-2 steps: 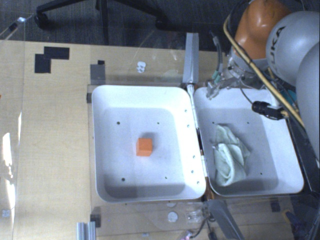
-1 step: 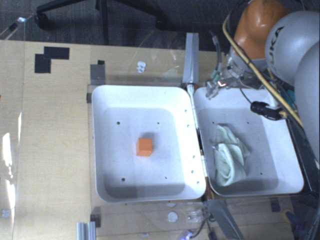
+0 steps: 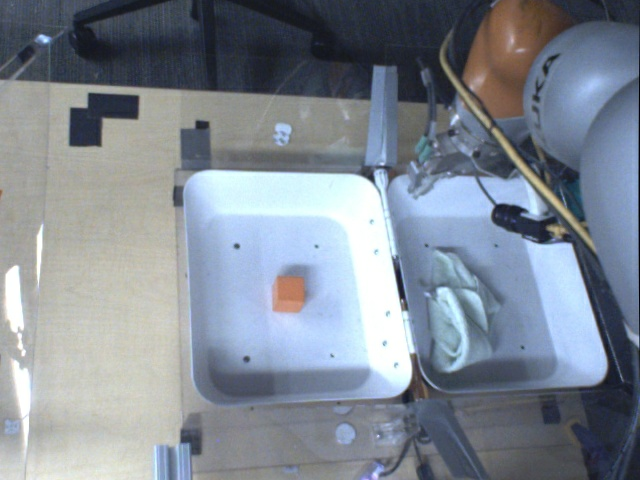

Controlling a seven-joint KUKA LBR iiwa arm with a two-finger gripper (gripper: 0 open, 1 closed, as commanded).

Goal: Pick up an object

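Orange cube (image 3: 289, 294) sits apart from crumpled cloth (image 3: 458, 313).

We are looking at a robotics lab: a grey industrial arm (image 3: 585, 118) with cables leans over a pale wood table (image 3: 90, 298) fitted with two white bins (image 3: 215, 218) and metal brackets, an office chair base (image 3: 200, 8) standing on dark carpet behind.

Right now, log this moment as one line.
arm: over right bin's far edge | gripper: at its far-left corner, holding nothing seen | cloth: right bin | orange cube: left bin
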